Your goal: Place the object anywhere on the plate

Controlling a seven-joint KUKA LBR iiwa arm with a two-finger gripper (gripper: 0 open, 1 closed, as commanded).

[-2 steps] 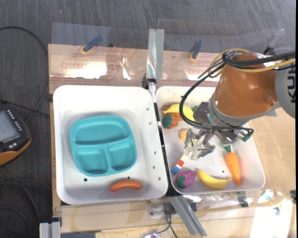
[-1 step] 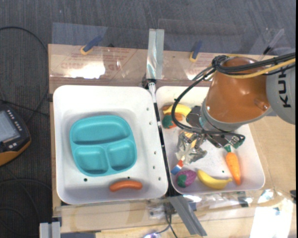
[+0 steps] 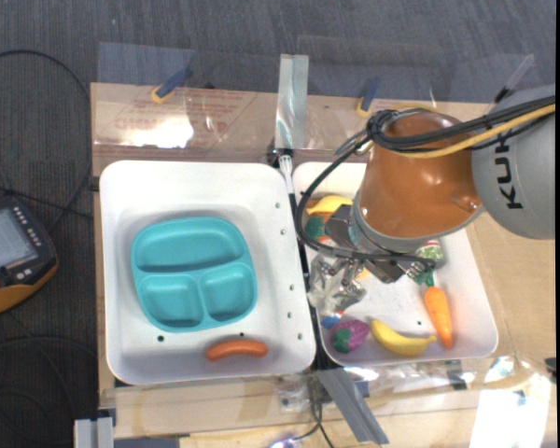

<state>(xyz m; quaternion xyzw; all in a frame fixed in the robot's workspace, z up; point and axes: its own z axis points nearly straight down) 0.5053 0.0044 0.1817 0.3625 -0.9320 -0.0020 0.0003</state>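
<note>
The gripper (image 3: pixel 334 286) hangs over the right bin (image 3: pixel 476 297); its opening I cannot tell. The sausage (image 3: pixel 236 349) lies at 6 o'clock of the plate (image 3: pixel 194 271), its long axis running 9 to 3.

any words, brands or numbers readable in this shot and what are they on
"KU": large black letters on the grey robot arm, cut off at the frame's right edge.
Screen of the handheld black and orange controller left of the bench: too small and blurred to read.
Faint reddish print on the brown cardboard sheet behind the bins: blurred, unreadable.
</note>
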